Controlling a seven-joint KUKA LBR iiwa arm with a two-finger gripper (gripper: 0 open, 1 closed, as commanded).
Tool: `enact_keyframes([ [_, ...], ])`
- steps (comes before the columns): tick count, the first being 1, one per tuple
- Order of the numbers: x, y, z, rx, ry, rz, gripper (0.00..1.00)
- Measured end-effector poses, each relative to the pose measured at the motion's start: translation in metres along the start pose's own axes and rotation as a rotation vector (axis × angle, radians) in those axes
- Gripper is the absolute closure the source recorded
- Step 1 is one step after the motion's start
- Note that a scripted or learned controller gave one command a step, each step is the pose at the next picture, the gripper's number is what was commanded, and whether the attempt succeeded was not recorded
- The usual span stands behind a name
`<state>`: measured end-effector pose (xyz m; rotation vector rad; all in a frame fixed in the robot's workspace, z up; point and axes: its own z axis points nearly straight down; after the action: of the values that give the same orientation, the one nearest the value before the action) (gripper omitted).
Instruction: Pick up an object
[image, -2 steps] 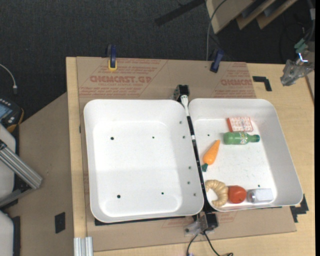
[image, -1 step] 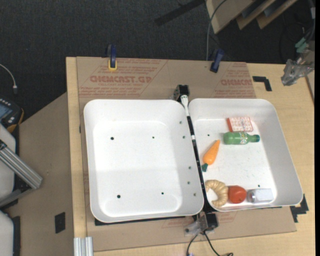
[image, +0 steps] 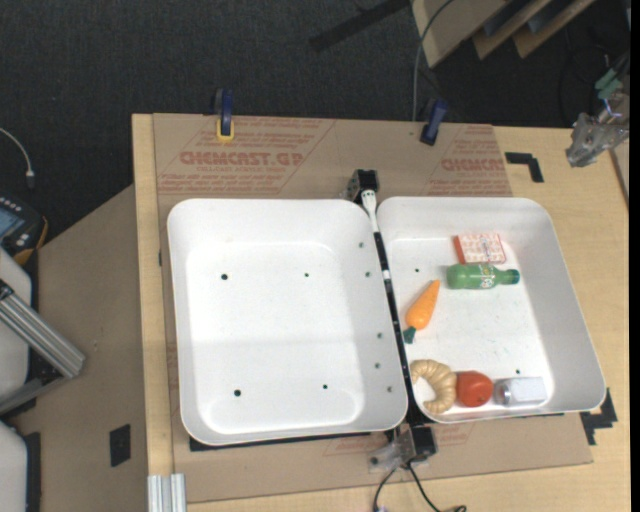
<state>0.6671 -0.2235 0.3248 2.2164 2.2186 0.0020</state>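
Two white bins are sitting side by side on the bench. The left bin (image: 270, 320) is lying bare; the right bin (image: 555, 300) is holding every candidate object. A pink box (image: 478, 248) is lying near the far wall, with a green bottle (image: 482, 278) lying on its side just beside it. A carrot (image: 423, 305) is resting tilted near the dividing edge. Along the near wall, a croissant (image: 436, 384), a red ball (image: 473, 388) and a small grey jar (image: 523, 391) are crowding together, touching or nearly so. The gripper (image: 592, 140) is hanging at the far right, outside the bins; its opening cannot be told. The carrot, standing apart, is probably offering the cleanest grasp, closing across its narrow width.
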Motion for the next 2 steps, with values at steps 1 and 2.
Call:
enact_keyframes([
  [1, -0.0001, 0.0001, -0.0186, 0.000, 0.000, 0.000, 1.00],
  [2, 0.0000, 0.0002, -0.0274, 0.000, 0.000, 0.000, 1.00],
])
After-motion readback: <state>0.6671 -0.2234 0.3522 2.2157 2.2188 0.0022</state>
